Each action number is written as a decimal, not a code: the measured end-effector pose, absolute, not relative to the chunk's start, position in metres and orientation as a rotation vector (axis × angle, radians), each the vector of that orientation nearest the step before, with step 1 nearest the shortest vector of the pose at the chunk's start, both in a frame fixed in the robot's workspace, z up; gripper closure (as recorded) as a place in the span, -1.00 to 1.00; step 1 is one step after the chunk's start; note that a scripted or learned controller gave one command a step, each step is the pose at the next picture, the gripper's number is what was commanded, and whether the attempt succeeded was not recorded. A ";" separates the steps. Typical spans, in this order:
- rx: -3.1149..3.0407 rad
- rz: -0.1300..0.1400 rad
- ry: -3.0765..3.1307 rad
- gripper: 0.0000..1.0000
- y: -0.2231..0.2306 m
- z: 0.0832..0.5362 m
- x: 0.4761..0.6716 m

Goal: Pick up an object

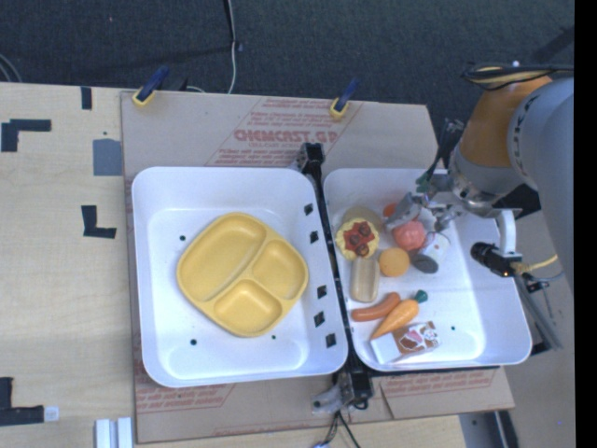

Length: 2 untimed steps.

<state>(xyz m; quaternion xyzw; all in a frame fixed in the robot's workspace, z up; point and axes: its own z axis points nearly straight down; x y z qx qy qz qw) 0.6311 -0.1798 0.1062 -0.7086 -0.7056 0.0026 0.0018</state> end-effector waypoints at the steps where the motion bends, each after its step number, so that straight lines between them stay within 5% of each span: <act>1: -2.222 -0.009 -2.233 -1.00 -0.143 0.090 0.673; 2: -2.225 -0.021 -2.233 1.00 -0.142 0.104 0.674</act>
